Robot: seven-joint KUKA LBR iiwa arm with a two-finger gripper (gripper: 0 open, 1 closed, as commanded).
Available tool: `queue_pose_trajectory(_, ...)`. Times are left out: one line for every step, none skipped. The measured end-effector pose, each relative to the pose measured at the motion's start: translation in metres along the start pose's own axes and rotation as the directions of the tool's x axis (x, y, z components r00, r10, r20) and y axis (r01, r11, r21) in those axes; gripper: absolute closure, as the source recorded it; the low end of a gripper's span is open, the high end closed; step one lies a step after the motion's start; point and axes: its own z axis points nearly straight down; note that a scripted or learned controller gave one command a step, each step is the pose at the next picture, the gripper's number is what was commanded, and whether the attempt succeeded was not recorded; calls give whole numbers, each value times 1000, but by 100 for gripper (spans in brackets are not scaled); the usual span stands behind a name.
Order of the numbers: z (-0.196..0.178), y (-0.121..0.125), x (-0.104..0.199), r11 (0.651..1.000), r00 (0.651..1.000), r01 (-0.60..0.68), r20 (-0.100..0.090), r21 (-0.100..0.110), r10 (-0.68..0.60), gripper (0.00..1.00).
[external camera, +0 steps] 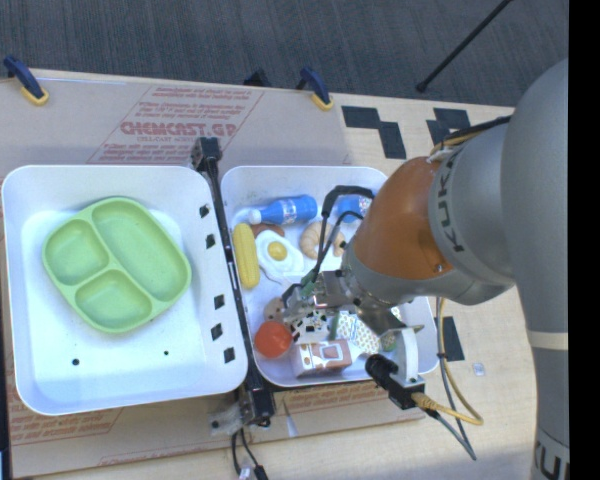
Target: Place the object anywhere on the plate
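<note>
Pincer [310, 313] low among bin clutter.

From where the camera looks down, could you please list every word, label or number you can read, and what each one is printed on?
"CHEMCAST GP": large red letters on the brown paper sheet under the bins; the smaller red lines around them are too blurred to read.
"KU": grey letters on the arm, running on out of sight.
Label on the blue bottle: too small to read.
Print on the small packet: blurred.

Open room above green plate [117, 263]; right bin [242, 196] crowded, arm [420, 233] overhead.
</note>
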Motion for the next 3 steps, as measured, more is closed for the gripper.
queue_pose_trajectory(-57,30,-71,1000,1000,-3,1,-4,3,100)
queue_pose_trajectory(35,1,-35,1000,1000,-1,0,-2,1,100)
queue_pose_trajectory(-145,58,-65,1000,1000,-1,2,-5,1,100)
